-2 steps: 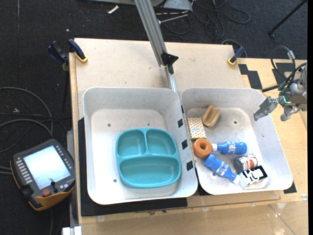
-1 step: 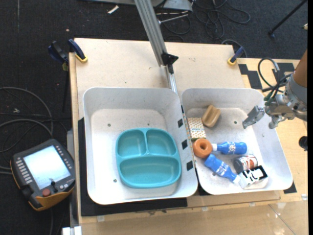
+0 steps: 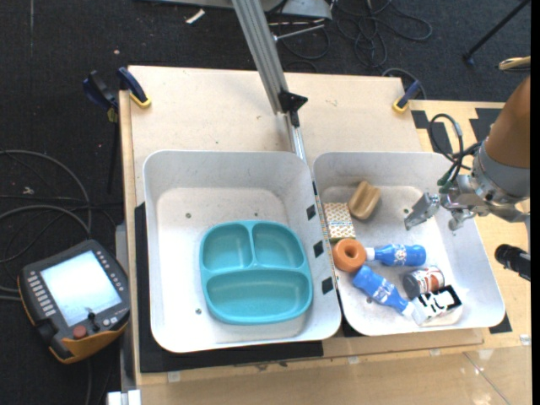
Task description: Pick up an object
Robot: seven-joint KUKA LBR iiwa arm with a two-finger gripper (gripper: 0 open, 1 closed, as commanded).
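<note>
Gripper (image 3: 436, 209) on the grey arm with orange band (image 3: 506, 154) is reaching in from 3 o'clock and hovering over the upper right part of the right shallow white bin (image 3: 481, 251). Its fingers are spreading wide with nothing between them.

Candidate objects are all sitting in the right bin. A blue-and-white plastic bottle (image 3: 396, 255) is lying on its side near bin centre, long axis running roughly 9 to 3 o'clock, white end pointing toward 3. A second blue bottle-shaped toy (image 3: 377, 287) is lying just below it, long axis running diagonally from 10 to 4 o'clock. An orange ring-shaped doughnut toy (image 3: 348, 254) is lying flat, touching the left end of the first bottle. A tan bread-shaped block (image 3: 364, 199) is sitting toward 12 o'clock in the bin, tilting from 1 to 7 o'clock. A small checkered patterned square (image 3: 338, 219) is lying flat against the bin's left wall. A dark can with red-and-white label (image 3: 423, 281) is lying at 4 o'clock, and a black-and-white boxy item (image 3: 440, 303) is sitting just below it near the bin's lower right corner.

The left shallow white bin (image 3: 169, 192) is holding a teal plastic divided tray (image 3: 254, 271), three compartments, lying flat.

Both bins are resting on the pale wooden tabletop (image 3: 211, 108). A handheld control pendant with a lit screen (image 3: 74, 298) is lying on the floor at 8 o'clock.
</note>
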